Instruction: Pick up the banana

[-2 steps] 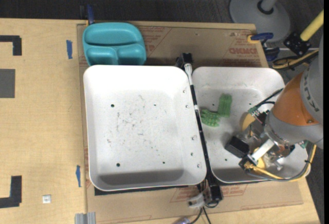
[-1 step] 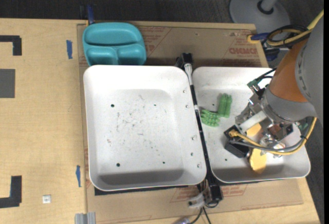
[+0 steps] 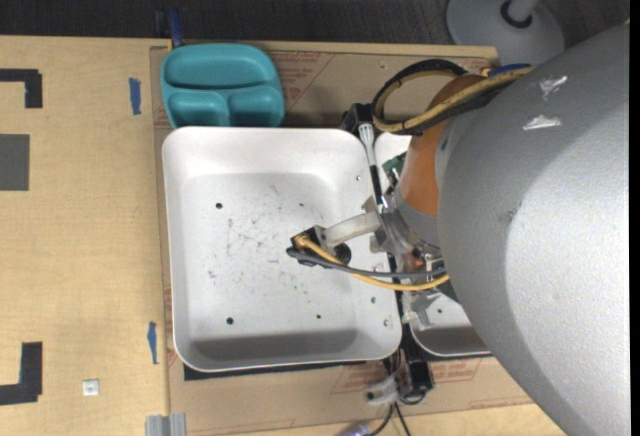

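White bins [image 3: 176, 224], two; teal tray [image 3: 222, 84], one

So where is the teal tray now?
In the camera view, the teal tray sits at upper left, just beyond the far rim of the view's left white bin.

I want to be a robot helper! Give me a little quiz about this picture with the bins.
1. True or false: the teal plastic divided tray lies inside the shallow white plastic bin.
2. What colour is the band on the grey robot arm? A green, B orange, C blue.
3. Fill in: the arm reaches over the white bin from the picture's ____ side.

Key: 1 false, the tray sits outside, at the bin's far edge. 2 B. 3 right.
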`<state>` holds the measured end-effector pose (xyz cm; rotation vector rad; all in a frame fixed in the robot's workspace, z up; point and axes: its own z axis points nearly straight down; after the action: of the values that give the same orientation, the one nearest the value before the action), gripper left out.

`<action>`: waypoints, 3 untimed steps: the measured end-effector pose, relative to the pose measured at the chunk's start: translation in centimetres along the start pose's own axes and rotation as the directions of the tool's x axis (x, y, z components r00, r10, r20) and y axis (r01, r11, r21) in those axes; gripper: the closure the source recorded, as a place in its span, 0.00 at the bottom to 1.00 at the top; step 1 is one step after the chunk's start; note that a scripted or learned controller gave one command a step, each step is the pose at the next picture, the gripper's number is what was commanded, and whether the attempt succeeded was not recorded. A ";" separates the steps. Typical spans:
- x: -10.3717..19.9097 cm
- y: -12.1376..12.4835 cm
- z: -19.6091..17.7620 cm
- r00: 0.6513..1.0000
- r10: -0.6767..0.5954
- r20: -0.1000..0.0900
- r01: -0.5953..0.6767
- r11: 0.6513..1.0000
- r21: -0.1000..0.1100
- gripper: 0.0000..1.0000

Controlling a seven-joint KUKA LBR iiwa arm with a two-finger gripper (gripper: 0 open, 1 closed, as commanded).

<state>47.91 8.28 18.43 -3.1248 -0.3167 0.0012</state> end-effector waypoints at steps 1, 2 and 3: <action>2.1 -10.1 9.8 1.000 -0.024 -0.003 0.024 1.000 0.003 0.00; 2.8 -13.9 6.7 1.000 0.001 -0.001 -0.001 1.000 0.000 0.00; 2.9 -13.9 5.8 1.000 0.003 -0.001 -0.003 1.000 0.000 1.00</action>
<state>47.91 22.45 12.66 -3.1256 -0.3126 -0.0002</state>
